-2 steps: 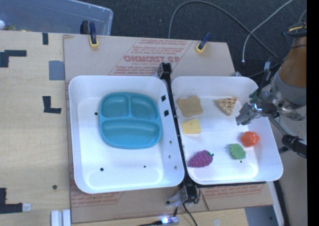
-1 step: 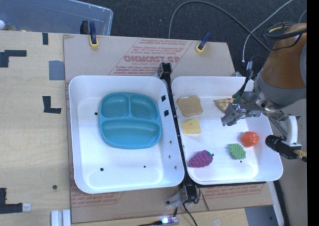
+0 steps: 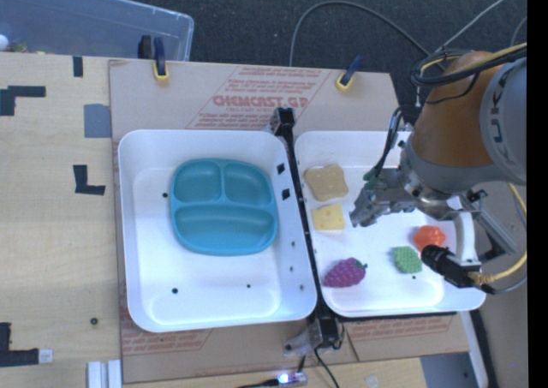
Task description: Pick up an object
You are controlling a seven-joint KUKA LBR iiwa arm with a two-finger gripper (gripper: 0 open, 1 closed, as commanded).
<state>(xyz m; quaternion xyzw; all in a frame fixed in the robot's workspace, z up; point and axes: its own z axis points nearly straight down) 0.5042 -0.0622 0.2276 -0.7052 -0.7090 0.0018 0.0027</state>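
Camera view: claw (image 3: 363, 213), finger state not discernible, hangs in the right bin (image 3: 377, 307) just beside the yellow cheese block (image 3: 329, 218). Nearby lie bread slice (image 3: 326, 182), purple grapes (image 3: 344, 272), green piece (image 3: 407, 259), orange piece (image 3: 429, 235). Left bin (image 3: 137, 232) holds a blue divided plate (image 3: 224, 206).
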